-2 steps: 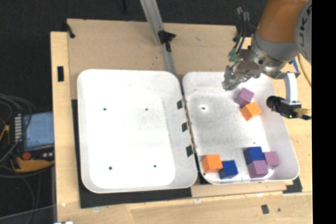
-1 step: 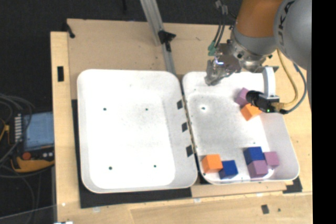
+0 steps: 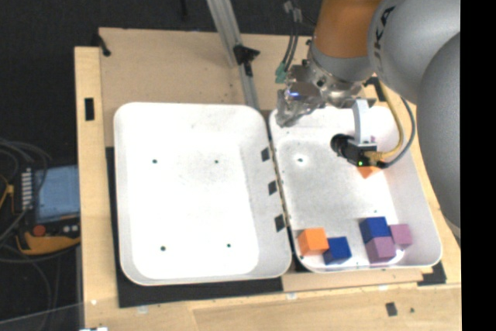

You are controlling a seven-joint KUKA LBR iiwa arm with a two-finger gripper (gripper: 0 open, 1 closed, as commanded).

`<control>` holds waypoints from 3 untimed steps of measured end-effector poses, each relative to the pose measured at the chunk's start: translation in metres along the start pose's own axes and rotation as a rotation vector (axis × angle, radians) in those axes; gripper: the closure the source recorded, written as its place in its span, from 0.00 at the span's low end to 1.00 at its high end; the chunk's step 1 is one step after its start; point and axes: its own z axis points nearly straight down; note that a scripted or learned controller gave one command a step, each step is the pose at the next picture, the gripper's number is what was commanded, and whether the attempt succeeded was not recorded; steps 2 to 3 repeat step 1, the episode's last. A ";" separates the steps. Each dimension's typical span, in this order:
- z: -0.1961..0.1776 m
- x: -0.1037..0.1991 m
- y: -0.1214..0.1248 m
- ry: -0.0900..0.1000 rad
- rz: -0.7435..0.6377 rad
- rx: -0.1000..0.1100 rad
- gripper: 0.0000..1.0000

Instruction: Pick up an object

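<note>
- Seen from above at a slant, a pale wooden worktop [image 3: 174, 62] carries two shallow white plastic bins side by side.
- At the far left, off the worktop's edge, a blue and orange handheld control box [image 3: 53, 205] lies among dark cables.
- On the left half sits the left white bin [image 3: 190, 190], with a few small dark specks on its floor.
- A slim grey metal pole [image 3: 221, 8] slants down from the top of the view to the far edge between the bins.
- Just to the right sits the right white bin [image 3: 310, 182], touching the left one along its side.
- Along its near edge lie small blocks: an orange cube [image 3: 313, 240], a small blue cube [image 3: 338, 249] just beside it, then a larger blue cube [image 3: 374, 229], a dark purple cube [image 3: 380, 248] and a light purple cube [image 3: 401, 235], clustered closely.
- A small orange piece [image 3: 366, 171] lies further back, apart from them.
- Reaching in from the right, the grey arm with its orange band ends in the gripper [image 3: 291, 114] over the right bin's far left corner, well apart from the blocks; whether its fingers are spread or pressed together cannot be told.
</note>
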 end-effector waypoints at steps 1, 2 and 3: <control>-0.002 0.050 0.012 0.001 -0.002 -0.004 1.00; -0.002 0.050 0.012 0.001 -0.002 -0.004 1.00; -0.002 0.050 0.012 0.001 -0.002 -0.004 1.00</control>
